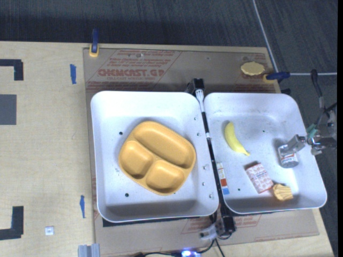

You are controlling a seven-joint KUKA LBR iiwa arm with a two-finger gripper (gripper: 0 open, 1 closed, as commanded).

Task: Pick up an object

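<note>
We see the gripper point(298, 141) over the right bin point(252, 103), its opening impossible to judge, close by a small can point(289, 158) that we fear could roll or topple against the wall if nudged off-centre.

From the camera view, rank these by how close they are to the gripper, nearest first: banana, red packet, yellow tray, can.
Gripper sits at the right bin's right edge.
1. Can: just left of the gripper, right bin.
2. Red packet: lower middle of the right bin.
3. Banana: left part of the right bin.
4. Yellow tray: in the left bin.
</note>
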